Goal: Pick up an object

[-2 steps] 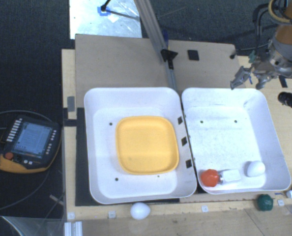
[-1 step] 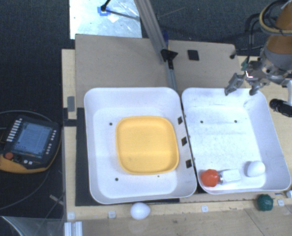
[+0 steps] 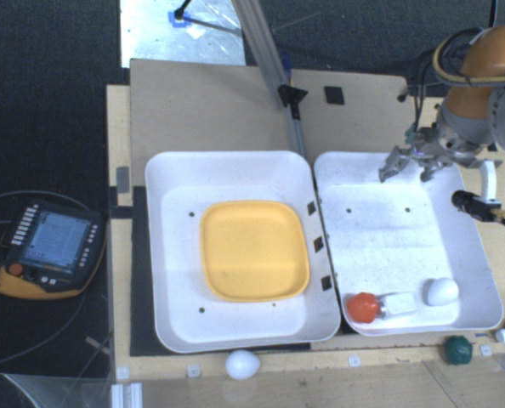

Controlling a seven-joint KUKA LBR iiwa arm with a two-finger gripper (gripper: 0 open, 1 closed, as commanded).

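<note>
Up at the frame's upper right, the gripper hangs over the right bin, fingers spread apart and holding nothing; the red ball sits lower down.

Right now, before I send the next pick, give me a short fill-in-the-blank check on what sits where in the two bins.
1. The yellow plate lies in the ____ bin of the camera view.
2. The red ball sits near the right bin's ____ edge.
3. The gripper hangs over the ____ end of the right bin, apart from the red ball.
4. The white egg-shaped object lies to the ____ of the red ball.

Missing words: left; near; far; right
</note>
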